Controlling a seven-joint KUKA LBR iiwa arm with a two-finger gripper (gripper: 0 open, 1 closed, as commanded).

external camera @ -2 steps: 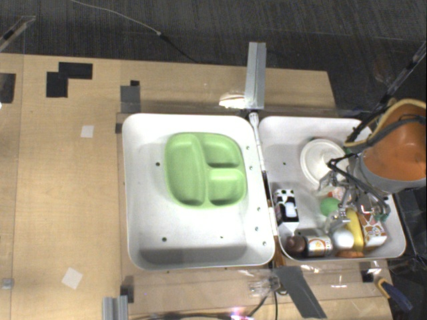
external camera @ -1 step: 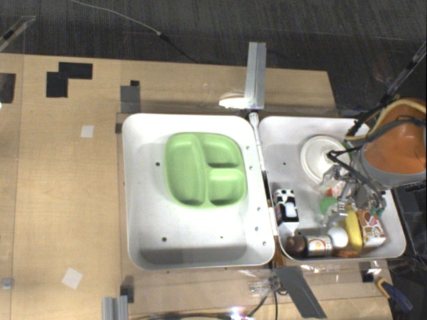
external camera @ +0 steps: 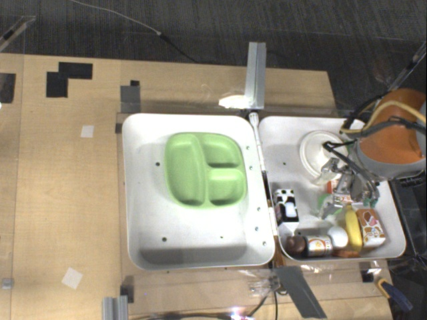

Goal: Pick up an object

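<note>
My gripper (external camera: 345,191) hangs low over the right bin (external camera: 283,135), at its right middle, under the orange wrist band (external camera: 399,141). Directly below it in the picture lie a yellow banana (external camera: 352,229) and a red and white carton (external camera: 372,226). A white round dish (external camera: 315,153) sits just to the gripper's upper left, partly covered by cables. A black and white small box (external camera: 287,205) lies to the left near the bin's wall. A tin can (external camera: 319,246) and a dark brown round item (external camera: 295,244) rest along the bin's front edge.
The left bin (external camera: 143,179) holds a green divided plate (external camera: 203,168). A metal post (external camera: 255,75) stands behind the seam between the bins. Black cables (external camera: 360,115) trail from the arm over the right bin's back right corner.
</note>
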